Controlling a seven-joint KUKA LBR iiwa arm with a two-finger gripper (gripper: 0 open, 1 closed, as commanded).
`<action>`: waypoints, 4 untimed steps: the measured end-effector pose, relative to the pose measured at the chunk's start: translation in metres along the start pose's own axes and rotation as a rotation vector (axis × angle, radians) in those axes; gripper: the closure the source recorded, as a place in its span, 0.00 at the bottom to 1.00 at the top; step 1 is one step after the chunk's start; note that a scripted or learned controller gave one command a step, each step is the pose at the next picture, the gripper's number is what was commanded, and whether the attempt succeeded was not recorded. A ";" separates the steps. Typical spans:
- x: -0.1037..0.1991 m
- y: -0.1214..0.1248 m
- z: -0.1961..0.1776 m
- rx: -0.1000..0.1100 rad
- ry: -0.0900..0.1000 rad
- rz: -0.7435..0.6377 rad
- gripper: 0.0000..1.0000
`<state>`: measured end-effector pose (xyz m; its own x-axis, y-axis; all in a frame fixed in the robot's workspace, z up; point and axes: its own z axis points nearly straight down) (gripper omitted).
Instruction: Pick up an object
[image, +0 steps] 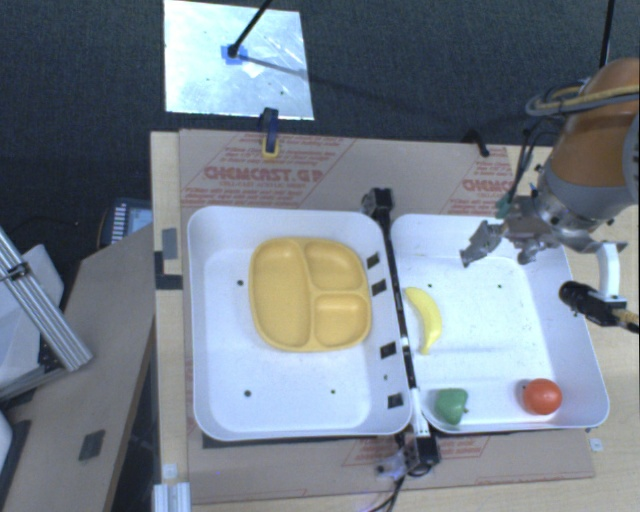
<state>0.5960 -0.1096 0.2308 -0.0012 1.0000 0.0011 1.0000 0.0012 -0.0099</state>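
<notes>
The right bin (500, 340) holds three objects. A yellow banana (426, 317) lies near its left wall. A green pepper (451, 404) sits at the front left, and an orange-red tomato (541, 396) at the front right. My gripper (505, 248) hangs over the bin's back right part, well behind the banana and apart from all three objects. Its two grey fingers (479, 245) are spread, so it is open with nothing between them.
The left bin (215, 330) holds a yellow divided plate (308, 293). A black clip-lined divider (392, 300) runs between the bins. A black fitting with a white hose (592, 298) overhangs the right bin's right rim. Cardboard (300, 170) lies under both bins.
</notes>
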 end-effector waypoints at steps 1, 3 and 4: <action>0.000 0.002 -0.006 -0.011 -0.001 -0.002 0.00; 0.006 0.002 0.115 -0.007 -0.001 0.000 0.00; 0.006 0.003 0.148 -0.009 -0.001 0.001 0.00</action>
<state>0.5974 -0.1035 0.0830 -0.0003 1.0000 -0.0001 1.0000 0.0003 -0.0010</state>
